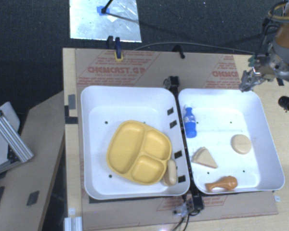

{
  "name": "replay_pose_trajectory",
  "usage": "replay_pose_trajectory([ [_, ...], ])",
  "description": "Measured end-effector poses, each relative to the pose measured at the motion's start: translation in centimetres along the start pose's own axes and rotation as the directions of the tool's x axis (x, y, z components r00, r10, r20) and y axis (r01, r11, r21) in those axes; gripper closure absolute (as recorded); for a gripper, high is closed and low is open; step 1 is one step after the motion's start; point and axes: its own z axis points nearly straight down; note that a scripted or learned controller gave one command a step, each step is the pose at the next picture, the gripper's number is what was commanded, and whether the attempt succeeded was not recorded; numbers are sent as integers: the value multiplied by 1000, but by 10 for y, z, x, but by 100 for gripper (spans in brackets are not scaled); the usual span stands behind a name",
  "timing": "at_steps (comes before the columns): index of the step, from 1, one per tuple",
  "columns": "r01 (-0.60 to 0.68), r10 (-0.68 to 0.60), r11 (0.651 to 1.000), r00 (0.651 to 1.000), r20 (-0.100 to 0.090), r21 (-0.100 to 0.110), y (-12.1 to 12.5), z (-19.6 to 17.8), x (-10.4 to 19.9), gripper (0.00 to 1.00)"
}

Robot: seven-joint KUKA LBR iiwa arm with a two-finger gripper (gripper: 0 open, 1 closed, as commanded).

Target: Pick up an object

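Observation:
The right bin [260,124] holds a small blue bottle [189,122] near its left wall, a round beige disc [241,144], a tan wedge [204,158] and a brown drumstick-shaped toy [222,183] by the front wall. In the left bin [94,124] lies a yellow divided tray [138,151] with a beige oblong piece [171,172] at its right edge. My gripper [247,81] hangs at the upper right, over the right bin's far right corner, apart from every object, with nothing seen in it.
The two white bins rest side by side on a cardboard sheet [135,69] on the bench. A blue and yellow clamp [117,47] grips the sheet's far edge. A shiny metal plate [104,12] lies on the dark floor behind.

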Motion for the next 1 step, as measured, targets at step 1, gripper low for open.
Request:
replay_pose_trajectory([
  [1, 0, 0, 1000, 1000, -1, 5, 1, -12, 0, 100],
])
